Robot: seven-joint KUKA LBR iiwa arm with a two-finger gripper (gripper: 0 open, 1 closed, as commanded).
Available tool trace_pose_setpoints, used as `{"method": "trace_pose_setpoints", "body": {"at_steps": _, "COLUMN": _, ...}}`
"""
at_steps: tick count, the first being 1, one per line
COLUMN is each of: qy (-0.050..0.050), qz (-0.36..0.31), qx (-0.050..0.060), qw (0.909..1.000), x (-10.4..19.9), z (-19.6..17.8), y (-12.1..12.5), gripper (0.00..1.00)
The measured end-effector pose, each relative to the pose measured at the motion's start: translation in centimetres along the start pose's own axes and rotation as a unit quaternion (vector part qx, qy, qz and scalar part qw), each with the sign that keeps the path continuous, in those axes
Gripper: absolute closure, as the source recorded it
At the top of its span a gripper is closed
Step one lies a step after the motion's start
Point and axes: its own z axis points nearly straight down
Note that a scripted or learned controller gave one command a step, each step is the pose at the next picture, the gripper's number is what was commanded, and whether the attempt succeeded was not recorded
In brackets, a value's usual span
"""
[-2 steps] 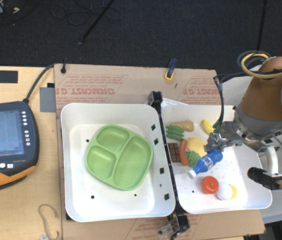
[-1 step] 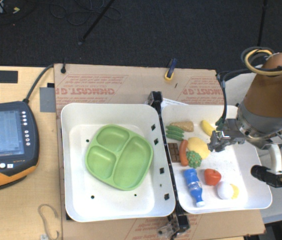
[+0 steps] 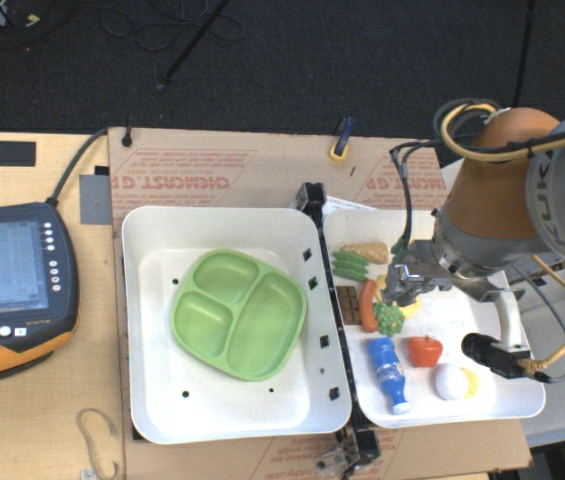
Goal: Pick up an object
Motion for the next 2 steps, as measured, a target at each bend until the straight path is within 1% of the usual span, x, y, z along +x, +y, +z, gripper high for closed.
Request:
{"method": "trace_pose_setpoints", "body": {"at_steps": 1, "qy": -0.001, "qz": 0.001, "qx": -0.002, "qw": 1.0, "x": 0.6, "z": -1.44, "y": 0.15, "gripper": 1.0}}
{"method": "trace_pose_setpoints", "body": {"at_steps": 2, "qy": -0.001, "qz": 0.001, "qx": -0.001, "qw": 1.0, "x": 1.57, "z": -2.0, "y": 0.04, "gripper": 1.0}}
